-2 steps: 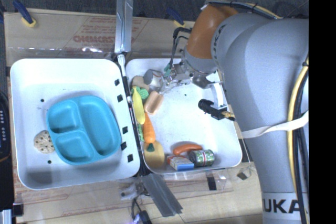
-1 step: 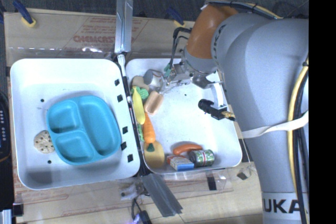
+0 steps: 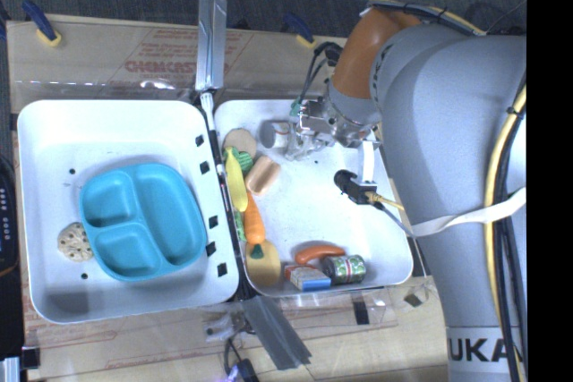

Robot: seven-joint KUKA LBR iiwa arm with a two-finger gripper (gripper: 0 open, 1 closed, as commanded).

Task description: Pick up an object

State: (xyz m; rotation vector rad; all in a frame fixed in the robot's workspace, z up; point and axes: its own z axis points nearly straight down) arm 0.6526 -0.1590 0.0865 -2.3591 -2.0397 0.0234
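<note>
A grey cylinder (image 3: 271, 135) was seen lying in the right bin (image 3: 309, 201) near its far wall, just left of the gripper (image 3: 300, 137); whether it was clasped could not be told. A banana (image 3: 235, 181) was found nearer than the cylinder

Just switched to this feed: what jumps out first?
The big grey arm fills the right side, its gripper low over the right bin's far end. In the left bin lies a bright blue divided plate with a cookie beside it. Toy food, including a carrot and a can, crowds the right bin's left and near edges.
</note>
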